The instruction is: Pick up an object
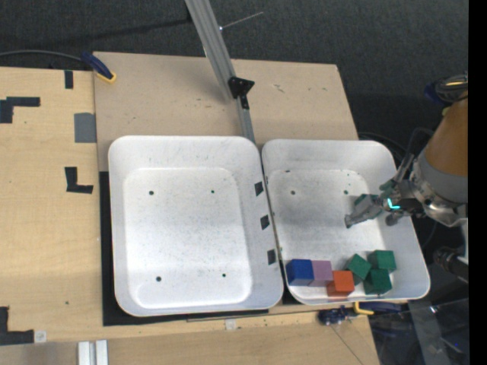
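Gripper: my gripper (356, 211) hangs over the right bin (319, 152), fingers apart, nothing between them.
Blocks: blue block (300, 271) nearest the divider, beside the others along the near wall.
Handling: probably light, rigid; grip flat opposite faces.

Blocks (342, 272) lie in right bin's (319, 158) front.

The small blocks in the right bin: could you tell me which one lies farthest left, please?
The blue cube, beside the bin's left wall; the lilac, orange and green blocks all sit to its right.
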Controlling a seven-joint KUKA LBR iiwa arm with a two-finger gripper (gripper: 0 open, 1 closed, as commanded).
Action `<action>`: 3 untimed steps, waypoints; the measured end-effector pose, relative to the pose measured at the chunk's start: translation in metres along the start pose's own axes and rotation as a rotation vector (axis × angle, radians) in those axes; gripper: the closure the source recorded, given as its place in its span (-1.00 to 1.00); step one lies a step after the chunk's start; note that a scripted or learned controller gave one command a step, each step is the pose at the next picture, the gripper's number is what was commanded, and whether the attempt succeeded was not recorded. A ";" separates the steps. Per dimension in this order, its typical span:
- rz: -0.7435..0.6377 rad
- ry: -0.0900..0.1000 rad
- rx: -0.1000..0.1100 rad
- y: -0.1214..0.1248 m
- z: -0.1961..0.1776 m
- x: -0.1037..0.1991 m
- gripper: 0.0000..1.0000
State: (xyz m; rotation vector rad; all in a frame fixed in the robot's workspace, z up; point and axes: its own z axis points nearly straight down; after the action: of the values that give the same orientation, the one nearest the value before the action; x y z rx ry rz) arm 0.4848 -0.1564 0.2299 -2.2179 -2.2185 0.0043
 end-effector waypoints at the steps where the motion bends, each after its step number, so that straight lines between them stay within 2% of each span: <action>1: -0.001 -0.001 -0.004 0.001 -0.002 0.000 -1.00; 3: -0.001 0.000 0.001 0.002 0.088 0.008 -1.00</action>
State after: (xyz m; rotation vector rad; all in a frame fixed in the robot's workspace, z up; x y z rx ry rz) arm 0.4864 -0.1479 0.1420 -2.2166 -2.2189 0.0057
